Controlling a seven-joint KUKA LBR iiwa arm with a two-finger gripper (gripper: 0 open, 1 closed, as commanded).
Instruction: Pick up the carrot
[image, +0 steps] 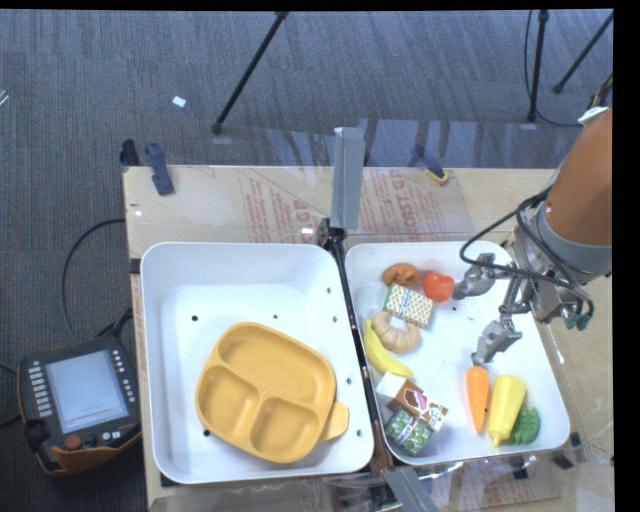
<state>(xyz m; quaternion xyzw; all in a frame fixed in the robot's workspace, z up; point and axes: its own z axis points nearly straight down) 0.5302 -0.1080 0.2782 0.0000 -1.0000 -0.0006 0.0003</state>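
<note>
The orange carrot (478, 397) lies in the right bin (553, 375) near its front right, pointing toward the front edge. A yellow corn cob (505, 406) rests right beside it. My gripper (487, 311) hangs over the right side of this bin, just behind the carrot. It is open, with one finger near the red tomato (437, 286) and the other a short way above the carrot's top. Nothing sits between the fingers.
A green vegetable (526, 425) lies by the corn. Further left in the right bin are a brown pastry (401, 273), a patterned box (408, 305), a bagel (398, 334), a banana (381, 353) and two small cartons (413, 413). The left bin (180, 290) holds a yellow divided tray (265, 392).
</note>
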